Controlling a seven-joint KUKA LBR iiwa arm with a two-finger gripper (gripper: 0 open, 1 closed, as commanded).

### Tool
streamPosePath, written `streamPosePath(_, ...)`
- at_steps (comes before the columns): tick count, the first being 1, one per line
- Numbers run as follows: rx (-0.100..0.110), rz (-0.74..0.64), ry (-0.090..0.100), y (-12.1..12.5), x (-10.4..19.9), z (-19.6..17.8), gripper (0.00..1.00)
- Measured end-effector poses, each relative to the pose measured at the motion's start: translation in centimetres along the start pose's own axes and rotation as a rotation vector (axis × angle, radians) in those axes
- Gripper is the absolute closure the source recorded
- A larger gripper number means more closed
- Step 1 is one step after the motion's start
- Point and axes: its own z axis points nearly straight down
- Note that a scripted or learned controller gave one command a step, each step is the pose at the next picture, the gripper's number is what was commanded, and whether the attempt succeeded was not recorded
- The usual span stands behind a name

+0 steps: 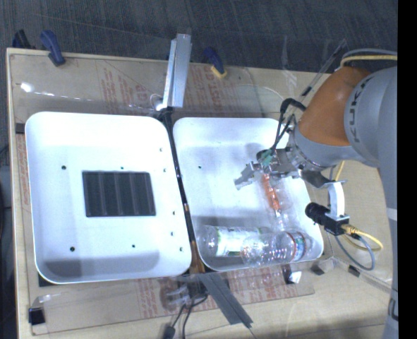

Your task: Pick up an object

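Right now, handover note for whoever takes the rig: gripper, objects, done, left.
Gripper: low over the right bin, near its middle; nothing seen between its fingers.
Objects: clear plastic bottle lying on its side along the right bin's near wall; an orange-and-clear item just beside the gripper. Left bin holds a dark ribbed rectangular block.
Done: no pick yet, judging by this view.
Left: grasp an object and lift it.

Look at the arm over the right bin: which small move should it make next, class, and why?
Probably lower and shift towards the clear plastic bottle lying on its side along the right bin's near wall. The gripper sits further up the bin, with the bottle apart from it; a small orange-tinted item lies just below the gripper.
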Motion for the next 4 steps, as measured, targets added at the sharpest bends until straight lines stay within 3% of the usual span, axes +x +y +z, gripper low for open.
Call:
streamPosePath(1,-0.002,-0.024,-0.001,0.0,-0.1,-1.2,0.00)
streamPosePath(2,0.000,-0.075,0.000,3.6,-0.2,1.7,0.00)
streamPosePath(3,0.001,-0.301,0.001,5.4,-0.1,6.7,0.00)
streamPosePath(4,-0.002,-0.424,-0.002,3.9,-0.1,-1.9,0.00)
